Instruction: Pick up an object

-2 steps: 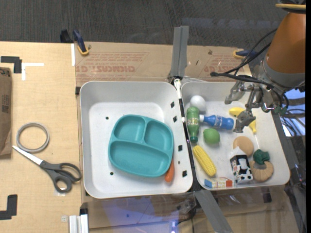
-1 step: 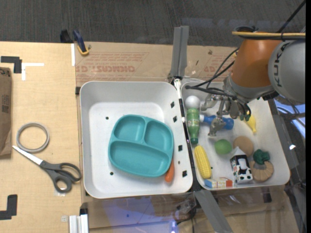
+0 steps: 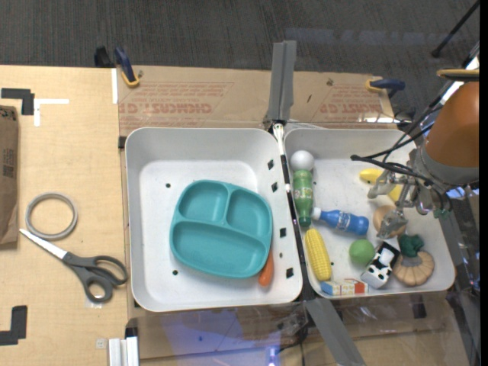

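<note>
The right bin (image 3: 335,147) holds several toys. A green bottle (image 3: 303,194) with a white cap lies along its left wall, and a blue bottle (image 3: 343,221) lies beside it. A yellow corn cob (image 3: 317,254), a green ball (image 3: 362,251) and a black-and-white cow toy (image 3: 381,265) sit toward the front. A yellow banana (image 3: 371,176) lies at the back. My gripper (image 3: 390,207) hangs low over the right side of this bin, between the banana and the cow toy. Nothing shows held in it.
A teal divided plate (image 3: 221,229) fills the left bin (image 3: 145,204), with an orange carrot (image 3: 266,271) at its front right edge. A tan round toy (image 3: 415,269) and a dark green toy (image 3: 412,244) lie in the right bin's corner. Scissors (image 3: 80,265) and a tape roll (image 3: 51,215) lie on the bench.
</note>
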You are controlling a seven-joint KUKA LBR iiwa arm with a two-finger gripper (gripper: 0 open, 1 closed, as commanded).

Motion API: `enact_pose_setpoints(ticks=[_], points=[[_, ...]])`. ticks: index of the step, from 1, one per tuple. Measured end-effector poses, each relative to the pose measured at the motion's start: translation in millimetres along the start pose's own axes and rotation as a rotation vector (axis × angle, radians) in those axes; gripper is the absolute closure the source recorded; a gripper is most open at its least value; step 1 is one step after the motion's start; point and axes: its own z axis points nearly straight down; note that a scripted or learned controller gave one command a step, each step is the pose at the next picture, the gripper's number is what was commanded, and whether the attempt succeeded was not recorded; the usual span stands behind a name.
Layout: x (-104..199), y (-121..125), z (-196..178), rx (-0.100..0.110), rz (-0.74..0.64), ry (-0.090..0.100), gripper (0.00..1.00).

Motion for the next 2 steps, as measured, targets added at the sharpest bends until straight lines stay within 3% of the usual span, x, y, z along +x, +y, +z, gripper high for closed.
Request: enact_pose_setpoints(ticks=[1, 2], points=[[36.3, 42.8, 0.4, -0.001, 0.096, 0.002, 0.00], [41.9, 89.1, 0.8, -0.001, 0.175, 0.003, 0.00]])
